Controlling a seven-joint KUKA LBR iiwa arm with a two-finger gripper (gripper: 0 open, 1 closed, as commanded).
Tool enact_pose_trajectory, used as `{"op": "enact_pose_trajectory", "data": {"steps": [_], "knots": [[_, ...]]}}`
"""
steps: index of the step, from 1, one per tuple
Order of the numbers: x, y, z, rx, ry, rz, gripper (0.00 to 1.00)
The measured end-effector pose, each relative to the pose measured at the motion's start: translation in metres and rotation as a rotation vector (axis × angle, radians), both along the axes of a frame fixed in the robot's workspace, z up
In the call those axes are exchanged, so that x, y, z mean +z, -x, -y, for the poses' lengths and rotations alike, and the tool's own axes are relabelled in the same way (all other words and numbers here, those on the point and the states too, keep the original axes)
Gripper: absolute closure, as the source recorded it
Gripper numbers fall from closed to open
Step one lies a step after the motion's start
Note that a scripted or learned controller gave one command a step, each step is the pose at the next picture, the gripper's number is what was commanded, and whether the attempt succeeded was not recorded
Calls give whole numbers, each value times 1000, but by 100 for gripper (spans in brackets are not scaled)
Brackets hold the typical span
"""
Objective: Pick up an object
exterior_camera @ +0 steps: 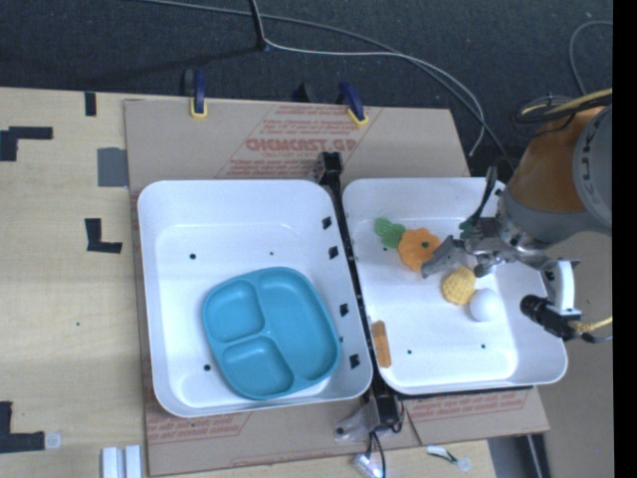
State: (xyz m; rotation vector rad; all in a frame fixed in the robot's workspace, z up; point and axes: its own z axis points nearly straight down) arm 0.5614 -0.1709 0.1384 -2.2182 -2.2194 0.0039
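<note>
I read "CHEMCAST GP" on the cardboard sheet (299, 139). Two bins (164, 217), one blue plate (269, 333). My gripper (446, 257): grip state unclear, beside orange toy (414, 244).

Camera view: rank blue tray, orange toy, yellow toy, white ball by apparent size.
1. Blue tray, by far the largest.
2. Orange toy.
3. Yellow toy, close to the orange one; the gripper partly covers both, so that order is unsure.
4. White ball.
</note>
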Motion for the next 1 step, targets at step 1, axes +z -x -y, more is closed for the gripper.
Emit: {"op": "enact_pose_trajectory", "data": {"steps": [1], "knots": [[-48,-1,1,0,4,9,0]]}}
